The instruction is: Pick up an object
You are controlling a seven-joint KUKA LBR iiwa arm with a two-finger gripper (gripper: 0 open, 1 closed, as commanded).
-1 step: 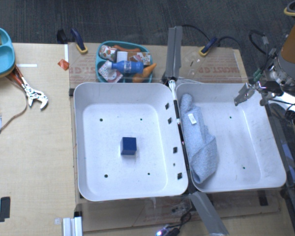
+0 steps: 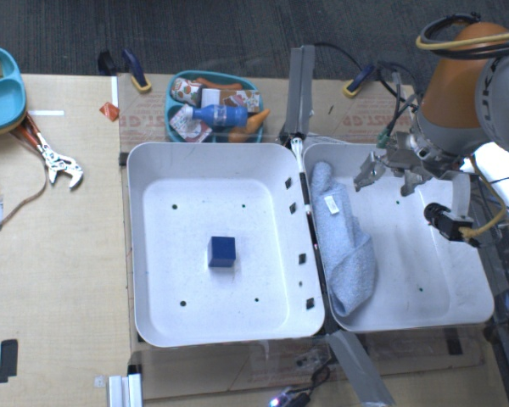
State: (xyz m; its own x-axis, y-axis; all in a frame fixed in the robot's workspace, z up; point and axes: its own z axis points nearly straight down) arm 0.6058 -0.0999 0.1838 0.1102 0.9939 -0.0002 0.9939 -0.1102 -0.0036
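Claw (image 2: 388, 166) over right bin (image 2: 441, 312), grip state unclear.
Towel (image 2: 343, 244) just left of claw; blue block (image 2: 222, 251) far left.

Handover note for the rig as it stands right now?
Hand: over the upper part of the right bin, nothing seen between its fingers; open or shut is not clear from this angle.
Things: blue cube near the middle of the left bin; grey-blue towel lying along the left side of the right bin.
Done: nothing picked yet, both things rest on the bin floors.
Left: bring the hand down on one thing, likely the towel as it lies nearer, grasp and lift.
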